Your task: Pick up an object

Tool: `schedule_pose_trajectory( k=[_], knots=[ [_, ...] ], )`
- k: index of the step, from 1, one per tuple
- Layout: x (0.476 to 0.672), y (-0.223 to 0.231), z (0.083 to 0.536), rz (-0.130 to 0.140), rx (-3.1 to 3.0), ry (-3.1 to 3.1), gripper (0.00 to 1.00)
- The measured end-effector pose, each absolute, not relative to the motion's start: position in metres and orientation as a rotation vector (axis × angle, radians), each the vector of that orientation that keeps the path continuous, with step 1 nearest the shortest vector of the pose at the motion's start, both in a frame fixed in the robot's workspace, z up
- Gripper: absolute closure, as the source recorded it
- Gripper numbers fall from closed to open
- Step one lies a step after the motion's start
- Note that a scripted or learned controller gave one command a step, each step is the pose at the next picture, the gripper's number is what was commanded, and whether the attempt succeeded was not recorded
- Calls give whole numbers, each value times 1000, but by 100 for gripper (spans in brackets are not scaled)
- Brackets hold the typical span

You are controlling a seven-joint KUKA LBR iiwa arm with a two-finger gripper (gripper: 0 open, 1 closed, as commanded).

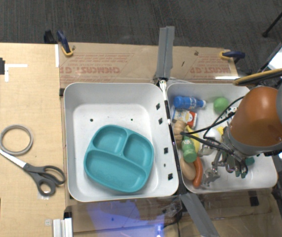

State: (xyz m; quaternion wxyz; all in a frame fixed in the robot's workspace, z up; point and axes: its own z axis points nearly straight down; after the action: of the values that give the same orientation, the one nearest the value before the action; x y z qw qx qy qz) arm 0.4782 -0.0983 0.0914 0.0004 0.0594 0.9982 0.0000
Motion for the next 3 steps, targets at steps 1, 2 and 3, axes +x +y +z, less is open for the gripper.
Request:
schedule_pose_trajectory(
  k=[1,2,3],
  knots=[
    [479,-173,152,-1,394,3114,0],
    [514,-222,92,0,302,3125,0],
    [591,-220,93,1,467,3103,0]
  ],
)
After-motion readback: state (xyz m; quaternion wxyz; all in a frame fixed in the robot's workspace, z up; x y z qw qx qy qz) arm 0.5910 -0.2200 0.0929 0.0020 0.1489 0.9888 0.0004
